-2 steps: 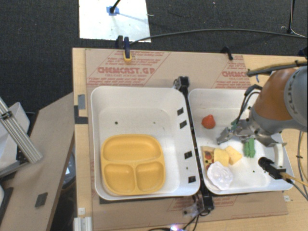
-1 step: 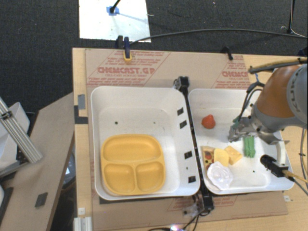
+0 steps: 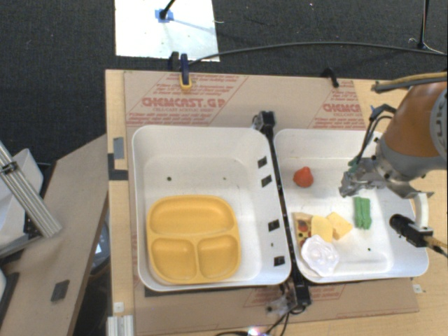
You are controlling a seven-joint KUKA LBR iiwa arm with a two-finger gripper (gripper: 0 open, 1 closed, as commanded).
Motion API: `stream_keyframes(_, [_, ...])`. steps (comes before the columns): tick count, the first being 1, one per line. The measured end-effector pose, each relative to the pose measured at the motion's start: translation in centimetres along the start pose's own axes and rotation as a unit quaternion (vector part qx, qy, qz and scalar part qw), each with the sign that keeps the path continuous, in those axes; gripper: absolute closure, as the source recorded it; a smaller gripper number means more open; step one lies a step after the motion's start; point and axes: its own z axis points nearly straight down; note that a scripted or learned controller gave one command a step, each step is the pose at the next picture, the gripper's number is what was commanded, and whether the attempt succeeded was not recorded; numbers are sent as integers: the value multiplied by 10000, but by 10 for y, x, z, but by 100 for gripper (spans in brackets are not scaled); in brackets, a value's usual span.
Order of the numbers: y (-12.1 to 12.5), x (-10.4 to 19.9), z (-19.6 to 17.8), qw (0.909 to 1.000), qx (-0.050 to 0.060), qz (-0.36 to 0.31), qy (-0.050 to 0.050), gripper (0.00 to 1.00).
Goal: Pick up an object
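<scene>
In the right bin point(image 3: 392, 257) lie a small red round object point(image 3: 303, 177), a green oblong piece point(image 3: 362, 212), yellow cheese-like pieces point(image 3: 331, 226), a crumpled clear plastic item point(image 3: 320, 254) and a small brown-and-red piece point(image 3: 302, 226). My gripper point(image 3: 353, 185) hangs over the right bin, just above the top end of the green piece and to the right of the red object. Nothing is seen held in it.
The left bin point(image 3: 161, 152) holds a yellow divided tray point(image 3: 194, 238). A black divider with clips point(image 3: 274, 187) runs between the bins. The arm point(image 3: 416, 128) comes in from the right over the right bin's far side.
</scene>
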Motion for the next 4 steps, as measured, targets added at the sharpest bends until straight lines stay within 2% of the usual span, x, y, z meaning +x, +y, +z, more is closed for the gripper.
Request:
stream_keyframes(1, [-1,-3,-64,10000,-15,-4,-5,100])
stream_keyframes(2, [1,-3,-87,10000,1,-7,0,100])
stream_keyframes(3, [16,53,-95,10000,7,-32,11,100])
stream_keyframes(4, [16,107,-85,10000,15,-28,11,100])
